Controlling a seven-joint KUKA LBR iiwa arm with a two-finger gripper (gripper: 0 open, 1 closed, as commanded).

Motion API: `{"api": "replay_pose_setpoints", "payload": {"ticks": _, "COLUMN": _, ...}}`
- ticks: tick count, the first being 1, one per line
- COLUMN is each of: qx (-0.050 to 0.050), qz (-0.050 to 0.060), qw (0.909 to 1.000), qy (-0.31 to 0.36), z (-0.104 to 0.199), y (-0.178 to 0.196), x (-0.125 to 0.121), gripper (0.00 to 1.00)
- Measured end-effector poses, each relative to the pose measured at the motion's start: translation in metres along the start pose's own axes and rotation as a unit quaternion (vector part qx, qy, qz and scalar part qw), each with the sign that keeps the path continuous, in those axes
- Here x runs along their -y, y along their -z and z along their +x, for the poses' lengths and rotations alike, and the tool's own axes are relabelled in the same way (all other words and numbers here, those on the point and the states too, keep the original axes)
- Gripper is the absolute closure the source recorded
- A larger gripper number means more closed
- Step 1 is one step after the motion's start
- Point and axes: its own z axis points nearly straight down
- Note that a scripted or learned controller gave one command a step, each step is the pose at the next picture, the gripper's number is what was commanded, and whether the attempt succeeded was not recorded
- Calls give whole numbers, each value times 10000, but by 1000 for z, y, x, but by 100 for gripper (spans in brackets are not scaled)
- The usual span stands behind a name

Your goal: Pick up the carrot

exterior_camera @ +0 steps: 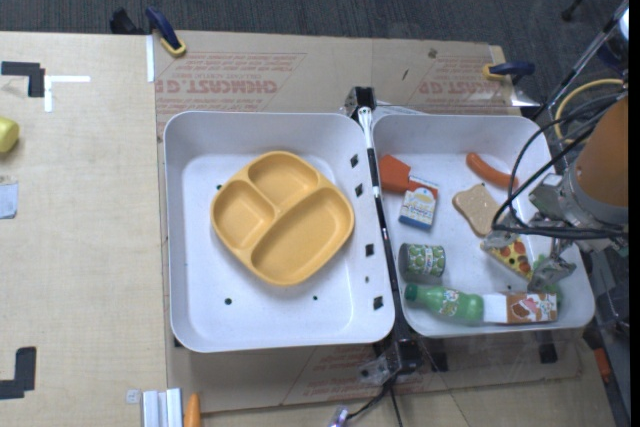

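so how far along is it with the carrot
Nothing looks done yet: the carrot lies in the right bin, at its upper left by the divider. In hand: the pincer hangs low at that bin's right side, near the pizza slice, well away from the carrot. Left: move across, grasp and lift.

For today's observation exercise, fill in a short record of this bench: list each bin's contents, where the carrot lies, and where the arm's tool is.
left bin: yellow divided plate
right bin: carrot, milk carton, bread slice, sausage, pizza slice, green can, green bottle
carrot: upper left of the right bin, beside the divider, just above the milk carton
tool: right side of the right bin, by the pizza slice, far from the carrot
carrot status: lying in the bin, not picked up
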Motion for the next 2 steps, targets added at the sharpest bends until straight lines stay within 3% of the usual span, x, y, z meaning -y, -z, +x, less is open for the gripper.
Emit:
{"api": "replay_pose_setpoints", "payload": {"ticks": 1, "qx": 73, "qz": 88, "qw": 9996, "qy": 258, "z": 3, "y": -4, "x": -10, "gripper": 0}}
{"api": "replay_pose_setpoints", "payload": {"ticks": 2, "qx": 42, "qz": 63, "qw": 9997, "qy": 253, "z": 4, "y": 4, "x": -11, "gripper": 100}}
